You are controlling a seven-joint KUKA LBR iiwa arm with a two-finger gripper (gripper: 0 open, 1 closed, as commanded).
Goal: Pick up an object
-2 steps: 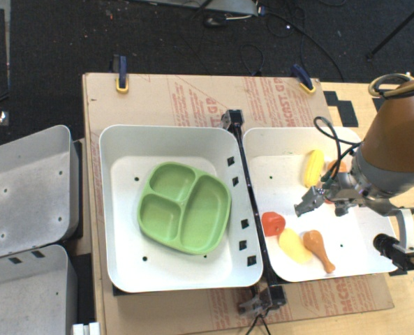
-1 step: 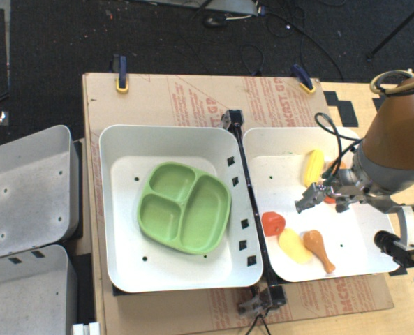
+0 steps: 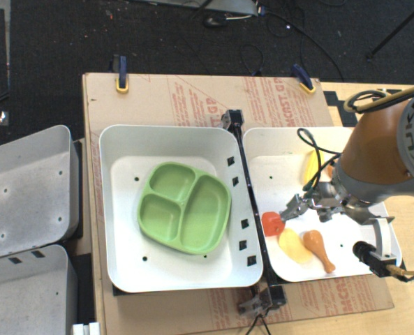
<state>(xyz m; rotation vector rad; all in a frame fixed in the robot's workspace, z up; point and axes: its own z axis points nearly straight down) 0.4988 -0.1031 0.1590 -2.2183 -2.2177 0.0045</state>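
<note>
The right bin (image 3: pixel 280 139) holds a small red object (image 3: pixel 272 222), a pale yellow fruit (image 3: pixel 293 247), an orange-brown toy drumstick (image 3: pixel 318 247) and a yellow banana (image 3: pixel 310 166) that the arm partly hides. My gripper (image 3: pixel 292 209) hangs low over this bin. Its tip is just up and right of the red object and close to it. I see nothing held in it. The grey and orange arm (image 3: pixel 378 152) comes in from the right and covers the bin's right side.
The left bin (image 3: pixel 123 149) holds a green divided plate (image 3: pixel 184 206). A black divider strip (image 3: pixel 247 201) runs between the two bins. Grey trays (image 3: pixel 25 180) lie off the bench to the left. Cables trail from the wrist over the right bin.
</note>
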